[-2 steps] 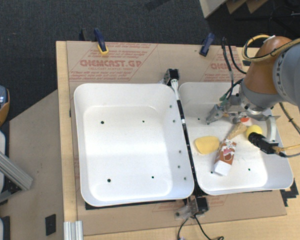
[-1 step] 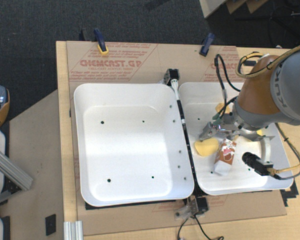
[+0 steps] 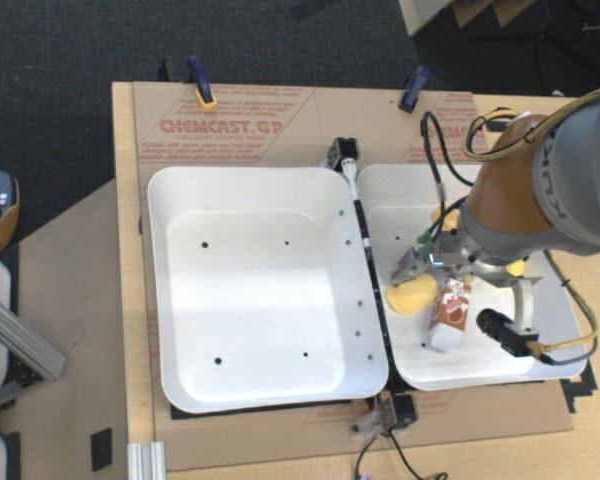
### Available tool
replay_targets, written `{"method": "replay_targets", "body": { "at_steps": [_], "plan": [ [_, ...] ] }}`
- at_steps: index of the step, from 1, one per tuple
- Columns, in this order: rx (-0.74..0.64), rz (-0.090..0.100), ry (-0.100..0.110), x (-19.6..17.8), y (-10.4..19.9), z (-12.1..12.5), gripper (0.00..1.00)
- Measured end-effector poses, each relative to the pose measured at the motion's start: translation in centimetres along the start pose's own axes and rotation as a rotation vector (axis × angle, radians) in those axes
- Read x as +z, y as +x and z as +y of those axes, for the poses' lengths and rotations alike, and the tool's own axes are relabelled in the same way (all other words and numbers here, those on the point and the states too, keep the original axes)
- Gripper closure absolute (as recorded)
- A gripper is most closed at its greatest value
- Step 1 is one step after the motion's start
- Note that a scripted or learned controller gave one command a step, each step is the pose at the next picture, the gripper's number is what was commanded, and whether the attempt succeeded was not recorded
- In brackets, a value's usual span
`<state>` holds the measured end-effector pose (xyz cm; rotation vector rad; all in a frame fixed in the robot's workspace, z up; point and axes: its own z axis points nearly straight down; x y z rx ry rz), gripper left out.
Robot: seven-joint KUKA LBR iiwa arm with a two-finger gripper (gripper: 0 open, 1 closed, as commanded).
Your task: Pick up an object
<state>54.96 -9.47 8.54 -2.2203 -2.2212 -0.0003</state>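
The right bin [image 3: 405, 193] holds a pale yellow rounded object [image 3: 410, 296] near its left wall. A small red and white bottle [image 3: 449, 315] lies just right of the yellow object, pointing toward the front. My gripper [image 3: 423, 259] hangs low over the bin, directly above the yellow object and close to it. Nothing shows as held. Bits of another yellow thing [image 3: 517, 267] peek out from under the wrist, and the arm hides most of the bin's right half.
The left bin [image 3: 180, 193] lies beside the right one, and the two share a black divider strip [image 3: 365, 258]. Both bins rest on a cardboard sheet [image 3: 280, 118] held by clamps [image 3: 201, 85] at the back edge.
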Motion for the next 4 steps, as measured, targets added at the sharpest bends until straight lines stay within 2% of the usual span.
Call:
{"method": "replay_targets", "body": {
  "at_steps": [1, 2, 3, 4],
  "plan": [
    [0.004, -0.004, -0.005, 0.0, -6.2, 0.6, 0.0],
    [0.0, 0.001, 0.001, 0.0, -1.5, -3.8, 0.0],
    [0.001, -0.002, -0.004, -1.1, -1.7, -3.5, 1.0],
    [-0.007, -0.001, -0.015, -17.6, 4.0, -4.8, 1.0]
  ]
}}
